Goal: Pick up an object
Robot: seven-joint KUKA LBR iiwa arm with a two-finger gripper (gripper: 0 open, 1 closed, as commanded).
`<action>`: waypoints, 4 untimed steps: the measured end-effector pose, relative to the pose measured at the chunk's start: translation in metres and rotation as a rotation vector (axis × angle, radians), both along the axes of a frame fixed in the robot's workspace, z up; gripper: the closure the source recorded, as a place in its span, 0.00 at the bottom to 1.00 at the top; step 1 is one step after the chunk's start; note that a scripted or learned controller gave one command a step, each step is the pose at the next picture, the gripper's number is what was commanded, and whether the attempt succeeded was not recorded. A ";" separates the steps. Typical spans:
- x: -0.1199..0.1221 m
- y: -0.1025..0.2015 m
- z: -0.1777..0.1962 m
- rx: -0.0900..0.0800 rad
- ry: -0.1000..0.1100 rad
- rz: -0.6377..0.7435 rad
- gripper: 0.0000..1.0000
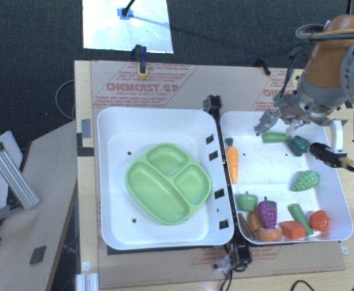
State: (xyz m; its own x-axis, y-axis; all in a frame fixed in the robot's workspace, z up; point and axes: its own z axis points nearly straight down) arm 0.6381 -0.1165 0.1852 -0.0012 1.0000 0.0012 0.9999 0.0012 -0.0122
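Arm: we see the grey arm (337, 65) reaching in from the right, its wrist low over the far end of the right bin (340, 190).
Jaws: the gripper (280, 121) hangs just above the bin floor; we cannot tell whether its jaws are apart or closed, and we see nothing between them.
Likely target: a green pod-shaped piece (275, 137) and a dark teal piece (299, 145) lie just beside the jaws, so we judge one of these is being approached.
Other candidates: the carrot (232, 162) lies along the divider; the bumpy green piece (305, 180) sits alone mid-bin; purple grapes (266, 211) and a tomato (319, 220) crowd the near edge.
Left bin: it holds a green divided plate (168, 183), lying flat.
Why here: we think the far pieces lie apart from the crowd, giving room to close.
Progress: nothing lifted yet.
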 end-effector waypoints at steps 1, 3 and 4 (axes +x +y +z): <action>0.003 0.000 0.009 -0.001 -0.014 0.002 0.00; -0.013 0.002 -0.093 -0.001 -0.010 0.000 0.00; -0.012 0.002 -0.100 -0.002 -0.014 0.000 0.00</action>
